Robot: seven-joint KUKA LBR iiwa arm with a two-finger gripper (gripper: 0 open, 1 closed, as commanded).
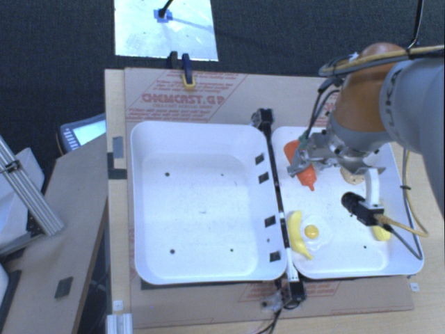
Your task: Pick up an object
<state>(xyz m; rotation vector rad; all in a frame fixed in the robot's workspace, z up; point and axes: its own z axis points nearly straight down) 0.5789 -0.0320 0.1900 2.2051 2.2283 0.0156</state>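
Two bins (201,207), one banana (297,234)

Bright, even overhead light washes out the two shallow white plastic bins (201,207), leaving only soft shadows; the shiny metal sheet (165,19) glares, and fine detail is slightly blurred.

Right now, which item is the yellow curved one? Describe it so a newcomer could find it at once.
Start at the right bin, the one the arm is over. Along its left wall, near the front corner, lies the banana. It is long, curved and plain yellow, unlike the round fried egg touching it and the orange carrot further back.
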